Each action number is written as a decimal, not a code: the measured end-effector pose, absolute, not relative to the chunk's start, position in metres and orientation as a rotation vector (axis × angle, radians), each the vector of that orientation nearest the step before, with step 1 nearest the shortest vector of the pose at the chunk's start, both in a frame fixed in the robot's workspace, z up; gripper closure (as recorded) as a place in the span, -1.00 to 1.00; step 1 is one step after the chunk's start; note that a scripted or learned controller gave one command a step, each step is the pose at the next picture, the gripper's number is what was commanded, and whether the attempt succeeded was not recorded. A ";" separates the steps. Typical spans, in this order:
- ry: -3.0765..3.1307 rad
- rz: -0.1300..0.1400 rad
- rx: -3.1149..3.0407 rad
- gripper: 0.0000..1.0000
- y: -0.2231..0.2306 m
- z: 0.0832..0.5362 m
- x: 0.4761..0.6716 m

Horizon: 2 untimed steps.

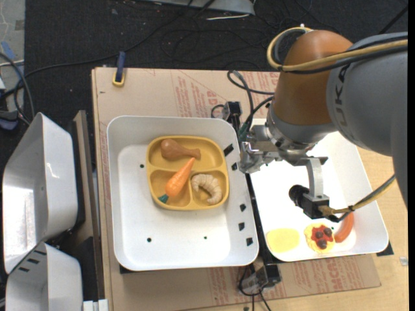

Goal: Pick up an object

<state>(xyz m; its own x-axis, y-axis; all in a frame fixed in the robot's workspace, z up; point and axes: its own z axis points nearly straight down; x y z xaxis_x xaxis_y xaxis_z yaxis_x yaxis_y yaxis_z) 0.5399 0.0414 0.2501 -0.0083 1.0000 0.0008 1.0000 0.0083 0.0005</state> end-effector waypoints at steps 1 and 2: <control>-2.231 -0.001 -2.212 1.00 0.093 0.254 0.536; -2.225 0.001 -2.218 -1.00 0.090 0.254 0.537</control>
